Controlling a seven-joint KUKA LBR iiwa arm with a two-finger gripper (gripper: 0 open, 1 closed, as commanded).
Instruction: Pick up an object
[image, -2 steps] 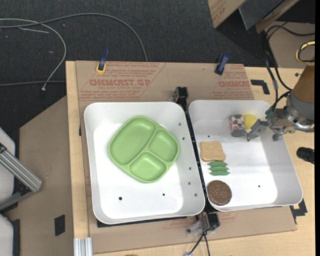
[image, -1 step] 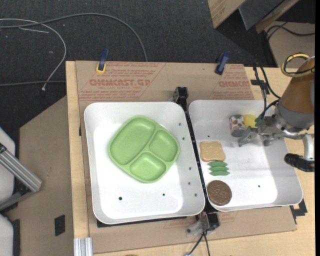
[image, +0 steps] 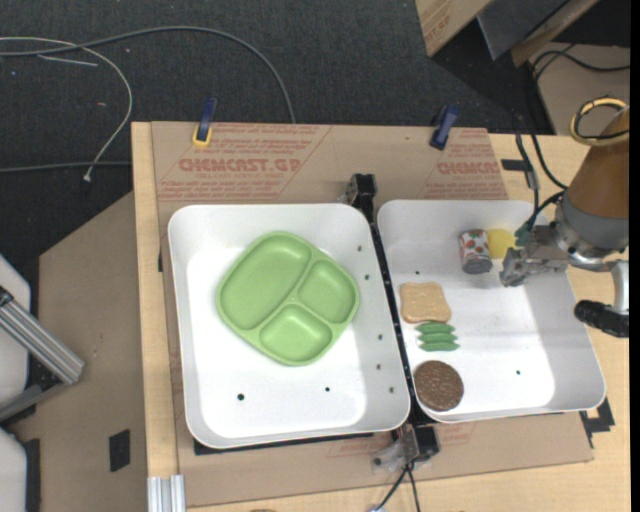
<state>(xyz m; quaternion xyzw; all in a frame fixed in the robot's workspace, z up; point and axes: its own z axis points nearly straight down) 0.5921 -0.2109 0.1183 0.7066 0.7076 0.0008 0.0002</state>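
desk (image: 300, 165): cardboard-covered, red lettering | left white bin (image: 200, 300) and right white bin (image: 560, 350) sit on it, touching side by side | blue clamps (image: 206, 120) grip far edge

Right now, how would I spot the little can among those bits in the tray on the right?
Start at the right-hand shallow white bin, nearest the grey arm. Along its far side, just left of the arm's hand, lies a small silver metal can with a colourful label. Unlike the flat tan bread slice and round brown patty nearby, it is shiny and cylindrical.
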